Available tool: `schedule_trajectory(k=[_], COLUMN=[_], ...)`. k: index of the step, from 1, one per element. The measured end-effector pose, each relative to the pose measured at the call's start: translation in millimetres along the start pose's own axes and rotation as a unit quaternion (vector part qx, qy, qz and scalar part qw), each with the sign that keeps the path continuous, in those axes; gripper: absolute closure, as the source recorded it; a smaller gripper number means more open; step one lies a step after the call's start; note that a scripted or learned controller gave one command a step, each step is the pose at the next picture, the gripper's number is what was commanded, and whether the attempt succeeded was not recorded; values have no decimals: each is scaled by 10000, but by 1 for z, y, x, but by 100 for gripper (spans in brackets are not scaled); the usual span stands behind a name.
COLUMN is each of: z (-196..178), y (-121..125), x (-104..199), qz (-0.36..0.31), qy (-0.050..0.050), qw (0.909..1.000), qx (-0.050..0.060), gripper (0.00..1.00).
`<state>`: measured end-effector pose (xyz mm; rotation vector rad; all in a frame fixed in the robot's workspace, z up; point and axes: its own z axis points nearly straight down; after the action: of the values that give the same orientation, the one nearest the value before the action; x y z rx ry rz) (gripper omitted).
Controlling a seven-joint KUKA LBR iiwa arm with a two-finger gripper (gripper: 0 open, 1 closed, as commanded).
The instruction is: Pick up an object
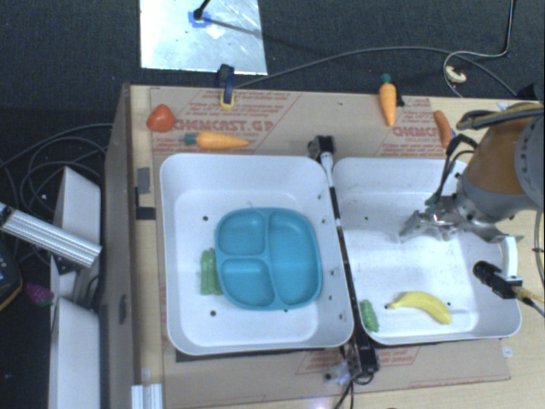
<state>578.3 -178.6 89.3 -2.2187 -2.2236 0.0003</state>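
Nearest your lens, low in the right-hand shallow white bin (490, 326), lie a curved yellow plastic banana (423, 305) and a small green knobbly piece (368, 315) at the bin's lower-left corner. Your tool (417, 226) hangs at centre right of the frame, above and apart from the banana, jaws spread and holding nothing. You have lifted nothing yet; descent, closing and lifting all remain.
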Motion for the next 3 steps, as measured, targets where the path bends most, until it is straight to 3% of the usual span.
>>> schedule_trajectory(k=[1,2,3], z=[-12,-11,4], y=[1,1,91], x=[0,0,28], qz=[-9,-9,-17], qy=[-7,-7,0], qw=[10000,10000,10000], qx=[-20,-19,-20], gripper=[100,0,0])
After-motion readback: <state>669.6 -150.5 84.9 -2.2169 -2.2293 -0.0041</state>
